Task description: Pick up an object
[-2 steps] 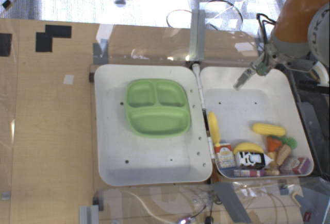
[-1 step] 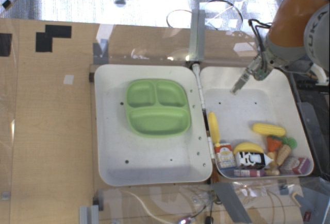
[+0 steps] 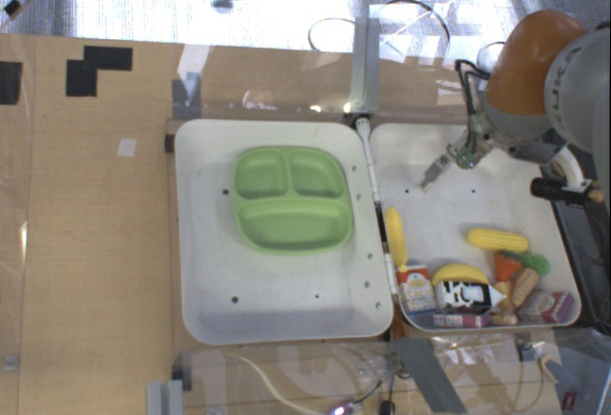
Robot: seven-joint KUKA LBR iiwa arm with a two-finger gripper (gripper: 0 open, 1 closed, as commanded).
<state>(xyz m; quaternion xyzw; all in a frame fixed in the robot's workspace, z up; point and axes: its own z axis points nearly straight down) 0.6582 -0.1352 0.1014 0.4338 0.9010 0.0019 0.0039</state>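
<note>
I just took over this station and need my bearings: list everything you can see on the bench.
Shallow white plastic bins: 2, white, side by side; left, right.
Green three-compartment plastic plate: 1, green, middle of left bin.
Yellow toy banana: 1, yellow, right bin, by its left wall.
Yellow toy corn cob: 1, yellow, right bin, lying apart.
Mixed small toy foods and cartons: several, mixed colours, near edge of right bin.
Grey arm with orange band: 1, from right.
Tool: 1, over right bin's far part.

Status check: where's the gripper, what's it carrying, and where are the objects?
Gripper hovering over right bin, upper part. Toys piled along near edge, untouched. Green plate in left bin.
</note>
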